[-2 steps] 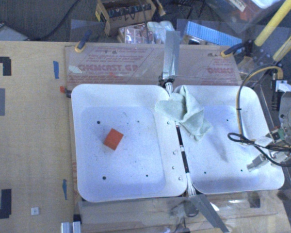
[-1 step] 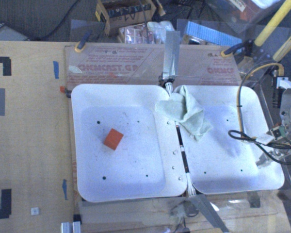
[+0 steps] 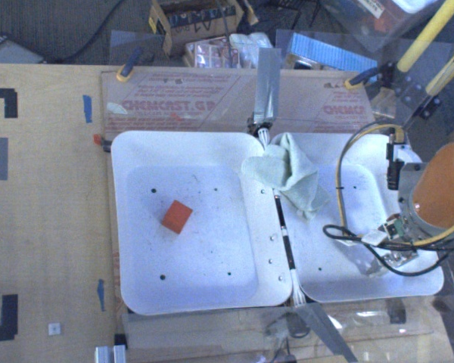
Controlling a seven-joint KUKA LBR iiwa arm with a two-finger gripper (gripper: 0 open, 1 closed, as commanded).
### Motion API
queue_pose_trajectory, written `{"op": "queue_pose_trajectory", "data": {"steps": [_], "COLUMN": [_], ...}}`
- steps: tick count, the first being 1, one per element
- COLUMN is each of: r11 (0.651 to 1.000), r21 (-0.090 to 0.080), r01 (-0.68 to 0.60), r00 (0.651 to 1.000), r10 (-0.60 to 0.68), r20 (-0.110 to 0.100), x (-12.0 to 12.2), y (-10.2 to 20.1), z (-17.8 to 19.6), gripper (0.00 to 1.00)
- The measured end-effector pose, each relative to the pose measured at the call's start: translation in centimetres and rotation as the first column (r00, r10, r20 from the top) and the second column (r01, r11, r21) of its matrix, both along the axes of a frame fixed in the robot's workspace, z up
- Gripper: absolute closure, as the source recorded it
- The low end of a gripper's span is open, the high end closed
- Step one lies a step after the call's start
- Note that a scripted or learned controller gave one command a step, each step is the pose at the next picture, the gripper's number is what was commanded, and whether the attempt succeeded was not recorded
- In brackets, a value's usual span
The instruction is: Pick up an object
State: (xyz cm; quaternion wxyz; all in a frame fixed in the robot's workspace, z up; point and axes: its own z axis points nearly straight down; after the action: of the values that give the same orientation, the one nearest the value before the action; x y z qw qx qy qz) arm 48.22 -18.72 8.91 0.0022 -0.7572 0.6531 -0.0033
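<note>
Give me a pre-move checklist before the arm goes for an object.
1. Target present: red block lies in the left bin: ok.
2. Block unobstructed, nothing touching it: ok.
3. Gripper over the target: not ok, it is low in the right bin.
4. Finger opening: cannot tell.
5. Pale green cloth draped over the divider, apart from the block: ok.
6. Cables clear of the gripper: cannot tell.

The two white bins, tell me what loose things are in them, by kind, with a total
Red-orange block: 1, in the left bin
Pale green cloth: 1, draped across the divide at the top of the bins, mostly in the right bin
Total: 2
</note>
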Motion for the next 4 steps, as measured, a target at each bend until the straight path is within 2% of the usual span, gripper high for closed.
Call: {"op": "queue_pose_trajectory", "data": {"steps": [1,2,3,4], "r11": [0.990,0.967,0.843,0.751], "r21": [0.001,0.004,0.003,0.003], "r01": [-0.144,-0.255,-0.538,-0.660], "r00": [0.990,0.967,0.843,0.751], "r10": [0.144,0.255,0.538,0.660], "r20": [0.001,-0.003,-0.006,-0.005], "x": [2.8,-0.2,-0.2,0.6], "y": [-1.8,0.6,-0.7,9.0], "z": [-0.1,6.5,22.7,33.5], "gripper": [1.00,1.00,1.00,1.00]}}
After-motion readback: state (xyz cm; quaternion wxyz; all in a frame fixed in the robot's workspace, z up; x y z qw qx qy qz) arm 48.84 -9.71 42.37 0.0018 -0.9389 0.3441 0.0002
